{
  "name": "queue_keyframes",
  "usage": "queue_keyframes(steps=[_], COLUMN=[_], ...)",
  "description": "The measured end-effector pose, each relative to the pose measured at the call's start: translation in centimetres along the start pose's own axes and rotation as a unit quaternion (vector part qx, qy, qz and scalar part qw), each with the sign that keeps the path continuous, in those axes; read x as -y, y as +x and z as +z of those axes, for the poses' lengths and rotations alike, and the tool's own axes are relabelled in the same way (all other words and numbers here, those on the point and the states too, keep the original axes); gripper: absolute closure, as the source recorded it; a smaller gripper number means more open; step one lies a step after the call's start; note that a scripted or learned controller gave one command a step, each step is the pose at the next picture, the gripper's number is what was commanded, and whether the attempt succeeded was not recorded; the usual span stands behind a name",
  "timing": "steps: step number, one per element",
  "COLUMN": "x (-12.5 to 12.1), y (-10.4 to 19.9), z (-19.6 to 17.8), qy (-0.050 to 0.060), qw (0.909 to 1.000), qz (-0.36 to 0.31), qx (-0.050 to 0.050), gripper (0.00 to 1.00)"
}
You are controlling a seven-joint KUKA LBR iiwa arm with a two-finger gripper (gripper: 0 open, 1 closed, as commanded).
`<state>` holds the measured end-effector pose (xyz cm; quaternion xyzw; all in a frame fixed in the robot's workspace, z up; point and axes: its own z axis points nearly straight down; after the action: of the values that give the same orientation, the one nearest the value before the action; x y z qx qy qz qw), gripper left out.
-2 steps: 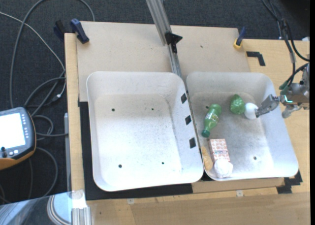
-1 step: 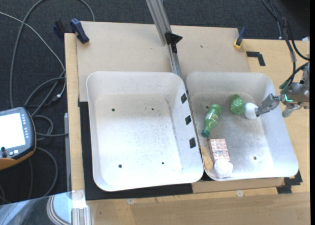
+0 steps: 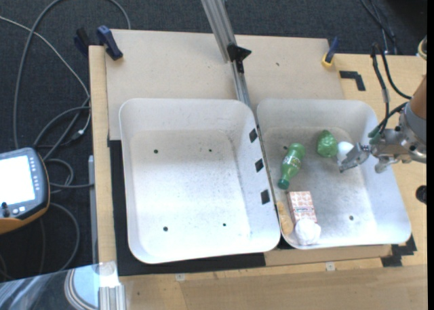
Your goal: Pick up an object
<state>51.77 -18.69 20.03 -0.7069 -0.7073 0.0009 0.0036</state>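
White plastic makes up both bins, and every object I could take sits in the right bin (image 3: 380,224), the one my tool (image 3: 354,158) is working over. I have the tool low above that bin's far right part, coming in from the rim side, because the nearest items cluster there. Just beyond its tip lie a small white ball (image 3: 344,147) and, touching that, a crumpled green lump (image 3: 327,143); these look like the likeliest targets. I cannot tell how far the tool is open, and I see nothing in its grasp, so I judge the pick not yet made.

Farther out from the tool, toward the divider between the bins, a green bottle (image 3: 291,163) lies on its side at a slant. Nearer the front rim from the tool, a pink carton (image 3: 300,205) lies flat with a white wad (image 3: 307,232) touching its near end. The left bin (image 3: 135,166) sits well beyond all of this. Since the ball and green lump touch, I expect a descent on either could nudge the other, and the ball may roll off.
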Motion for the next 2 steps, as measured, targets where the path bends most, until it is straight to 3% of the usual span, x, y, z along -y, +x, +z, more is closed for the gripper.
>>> queue_keyframes(steps=[2], x=[0.7], y=[1.2], z=[10.2], qy=[0.001], qw=[1.0000], qz=[0.000], qx=[0.000], gripper=[0.00])
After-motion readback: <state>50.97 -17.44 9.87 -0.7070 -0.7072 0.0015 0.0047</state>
